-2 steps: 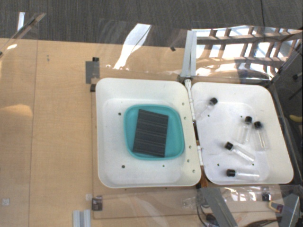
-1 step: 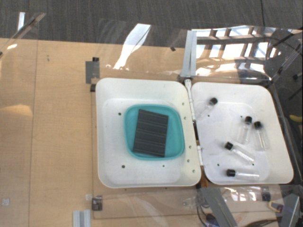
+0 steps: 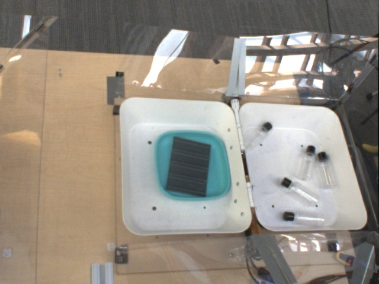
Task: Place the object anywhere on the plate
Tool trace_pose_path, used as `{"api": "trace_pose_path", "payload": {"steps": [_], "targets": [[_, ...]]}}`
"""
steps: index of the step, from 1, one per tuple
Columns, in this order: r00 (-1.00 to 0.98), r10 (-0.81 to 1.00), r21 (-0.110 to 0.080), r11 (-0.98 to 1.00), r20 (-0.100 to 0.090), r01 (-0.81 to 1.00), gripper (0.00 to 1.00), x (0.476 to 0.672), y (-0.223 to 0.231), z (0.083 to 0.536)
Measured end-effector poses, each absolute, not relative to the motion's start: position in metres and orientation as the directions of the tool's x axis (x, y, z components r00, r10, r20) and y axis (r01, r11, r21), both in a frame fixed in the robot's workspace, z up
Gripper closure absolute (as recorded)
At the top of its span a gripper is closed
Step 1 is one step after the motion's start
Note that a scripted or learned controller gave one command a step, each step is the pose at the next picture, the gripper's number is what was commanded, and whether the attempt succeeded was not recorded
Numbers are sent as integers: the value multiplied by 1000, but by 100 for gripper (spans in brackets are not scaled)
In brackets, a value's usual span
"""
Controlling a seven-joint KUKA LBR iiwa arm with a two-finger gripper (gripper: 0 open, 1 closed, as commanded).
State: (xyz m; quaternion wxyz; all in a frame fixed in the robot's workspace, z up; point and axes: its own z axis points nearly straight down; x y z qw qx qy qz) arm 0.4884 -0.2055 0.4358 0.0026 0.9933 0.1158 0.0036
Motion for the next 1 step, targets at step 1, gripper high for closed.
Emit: {"api": "trace_pose_path", "payload": {"steps": [1], "targets": [[973,230,6,-973,7,230,0,488,-206,436]]}}
